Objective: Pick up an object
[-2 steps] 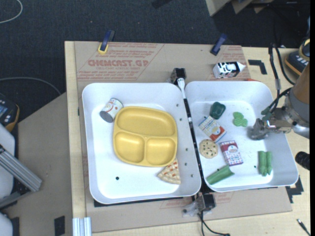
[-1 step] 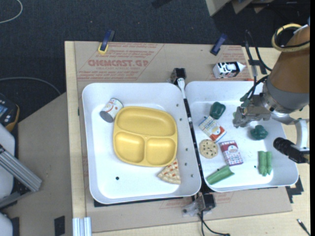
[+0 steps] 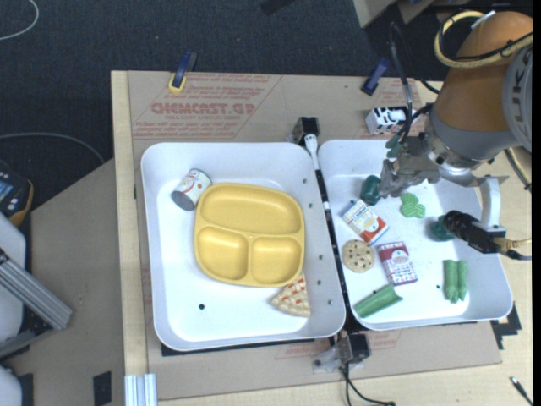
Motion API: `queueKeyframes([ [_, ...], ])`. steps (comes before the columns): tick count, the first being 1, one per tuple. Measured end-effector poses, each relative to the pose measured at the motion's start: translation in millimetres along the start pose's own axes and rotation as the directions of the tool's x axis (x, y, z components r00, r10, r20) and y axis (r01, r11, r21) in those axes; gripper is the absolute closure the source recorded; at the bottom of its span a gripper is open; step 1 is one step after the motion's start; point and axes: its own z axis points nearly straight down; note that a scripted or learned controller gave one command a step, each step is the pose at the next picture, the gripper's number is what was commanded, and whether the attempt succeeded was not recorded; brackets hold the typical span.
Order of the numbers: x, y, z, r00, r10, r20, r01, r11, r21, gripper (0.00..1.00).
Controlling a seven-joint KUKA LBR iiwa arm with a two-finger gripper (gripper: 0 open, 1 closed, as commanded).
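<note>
The gripper (image 3: 396,178) sits low in the upper part of the right white bin (image 3: 486,307), right of frame centre, just beside a small dark-teal rounded toy (image 3: 370,189) — whether it is wide or narrow cannot be told. The risk is crowding: a light-green lumpy toy (image 3: 412,205) and a white-and-red carton (image 3: 363,219) lie near, so a slightly offset descent could nudge the teal piece toward the bin wall or catch two things. The teal toy looks small and rounded, likely to squirt out of a pinch.

arm (image 3: 486,74) | grey body | orange band | metal wrist | black cables
</note>
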Motion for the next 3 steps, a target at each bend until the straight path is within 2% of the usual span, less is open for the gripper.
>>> queueKeyframes([
  [1, 10.1, 12.8, 18.8, 1.000, 0.004, 0.001, -0.004, 1.000, 0.005, 1.00],
  [2, 3.4, 16.1, -2.1, 1.000, 0.005, 0.001, -0.005, 1.000, 0.001, 1.00],
  [3, 3.4, 12.2, 17.7, 1.000, 0.006, -0.001, -0.006, 1.000, 0.011, 1.00],
])
